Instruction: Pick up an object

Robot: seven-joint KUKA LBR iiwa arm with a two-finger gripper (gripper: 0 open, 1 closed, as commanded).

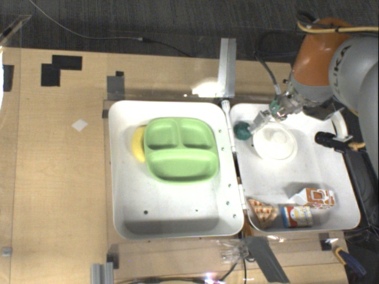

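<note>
Presently noted at the counter (59, 176): two white bins side by side. Left bin (172, 218) carrying a green divided tray (180, 148) near centre, laid over a yellow item (138, 145) peeking out at the tray's 9 o'clock edge; identity of that item not determinable. Right bin (331, 170) carrying the likelier candidates for pickup, being on the arm's side. Teal ball (242, 130) resting at 9 o'clock in that bin, close against the dividing wall, probably rolled there. White bowl (274, 144) just beside the ball, at its 4 o'clock. Small carton (317, 198) lying on its side toward 5 o'clock, with a can (296, 216) and a snack packet (263, 212) along the 6 o'clock wall, all three toppled rather than upright, consistent with having been dropped in loosely. Arm (323, 64) reaching in from 3 o'clock, orange band visible, wrist tilted down and leftward. Gripper (264, 118) low over the bin's 11 o'clock region, tip pointed toward the gap between ball and bowl rim, nothing visibly held. Width of its opening: cannot tell at this angle and size. Judged an approach stage, no pickup achieved. Judged risks: ball prone to roll off along the wall under a glancing touch; bowl rim smooth and wide, poor purchase for a narrow grasp.
</note>
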